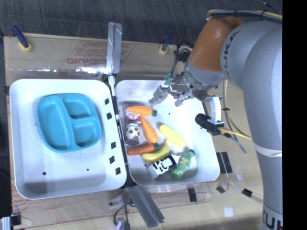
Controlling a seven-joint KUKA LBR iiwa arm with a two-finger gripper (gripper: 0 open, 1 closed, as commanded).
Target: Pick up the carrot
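- Hanging over the far part of the right bin (206, 169), the gripper (169, 96) has its two fingers spread apart, and there is nothing between them.
- The carrot (148, 130) lies down in the right bin, near the wall shared with the left bin (29, 176). It is not lifted at all.
- A second carrot (139, 111) lies just beside it, closer to the gripper. I cannot say which one the task means.
- Other things crowd close: a small can (133, 132), a yellow banana (158, 154), a yellow piece (171, 136), and a green bottle (182, 165).
- A blue tray (69, 121) sits in the left bin.
- I think the job has hardly begun. The arm must go down, close on a carrot, and lift it.
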